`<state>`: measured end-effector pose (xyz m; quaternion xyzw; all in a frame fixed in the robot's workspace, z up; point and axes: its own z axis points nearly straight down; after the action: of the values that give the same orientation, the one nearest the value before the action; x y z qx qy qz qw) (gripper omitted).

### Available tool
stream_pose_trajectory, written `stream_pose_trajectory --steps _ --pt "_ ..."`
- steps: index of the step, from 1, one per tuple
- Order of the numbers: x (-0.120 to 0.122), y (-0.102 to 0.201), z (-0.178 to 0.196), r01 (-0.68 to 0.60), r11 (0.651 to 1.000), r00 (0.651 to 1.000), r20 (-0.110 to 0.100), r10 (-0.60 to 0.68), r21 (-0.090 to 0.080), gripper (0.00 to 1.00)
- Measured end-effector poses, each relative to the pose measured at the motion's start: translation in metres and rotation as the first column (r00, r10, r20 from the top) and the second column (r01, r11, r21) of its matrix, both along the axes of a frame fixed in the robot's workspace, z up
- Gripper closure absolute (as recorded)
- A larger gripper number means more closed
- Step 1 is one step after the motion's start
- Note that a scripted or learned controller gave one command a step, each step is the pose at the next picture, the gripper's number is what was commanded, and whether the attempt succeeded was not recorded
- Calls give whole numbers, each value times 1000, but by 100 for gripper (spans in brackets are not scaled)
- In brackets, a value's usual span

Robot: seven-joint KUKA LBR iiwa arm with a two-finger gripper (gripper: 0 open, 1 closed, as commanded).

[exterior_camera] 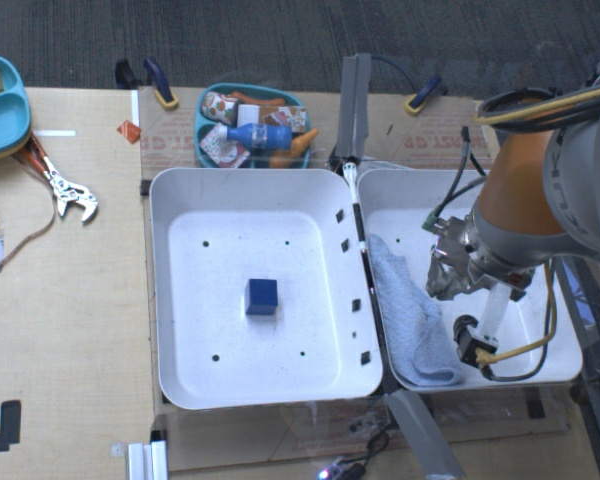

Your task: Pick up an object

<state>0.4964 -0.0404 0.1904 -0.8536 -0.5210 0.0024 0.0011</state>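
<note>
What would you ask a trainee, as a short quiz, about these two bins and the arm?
1. True or false: the blue block lies in the left-hand bin.
2. Pick one: what lies in the right-hand bin? A) a wrench B) a pale blue cloth C) a bottle
3. Fill in: the gripper hangs over the ____-hand bin.

Key: 1 true; 2 B; 3 right.
</note>
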Motion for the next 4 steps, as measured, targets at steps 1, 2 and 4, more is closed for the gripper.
stream_pose_trajectory --steps 1,2,4 --pt "-6 -76 15 -146 989 989 3 146 -1 100" --pt "-6 -76 15 -147 989 989 3 147 -1 0" --pt "29 -68 -26 -22 1000 1000 0 22 -1 0"
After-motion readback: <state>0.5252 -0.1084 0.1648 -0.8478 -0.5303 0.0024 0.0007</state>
